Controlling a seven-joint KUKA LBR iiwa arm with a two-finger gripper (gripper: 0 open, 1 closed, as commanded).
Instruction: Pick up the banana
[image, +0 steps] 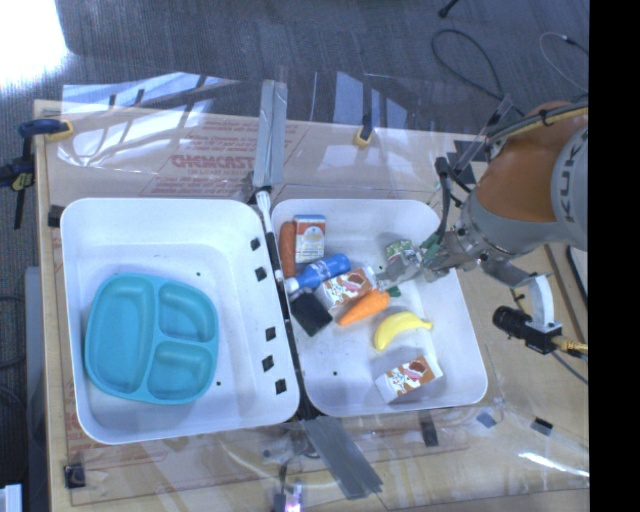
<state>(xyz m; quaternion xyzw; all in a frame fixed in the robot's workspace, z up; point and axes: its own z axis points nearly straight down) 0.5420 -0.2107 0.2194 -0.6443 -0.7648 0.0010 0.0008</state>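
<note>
Step in hand: you are at the approach; the gripper (405, 262) sits at about 12 o'clock of the banana (400, 328), near it but apart.
Jaw state: you cannot tell from this slanted view whether they are released or clenched; nothing yellow shows between them.
Banana position: it lies flat on the floor of the right bin (455, 385), toward that bin's 4 o'clock region.
Neighbours: a carrot (362, 307) lies just beside it at 10 o'clock; a small carton (408, 378) sits near at 6 o'clock.
Doing it well: you likely need to close across the banana's short width, at mid-length, keeping the fingers off the carrot.
Shape and surface: the banana is a short curved crescent, smooth and yellow, probably plastic.
Bin material: glossy white, shallow, rounded corners.
Left bin (80, 225): holds a turquoise divided tray (150, 338), matte, with three recesses.
</note>
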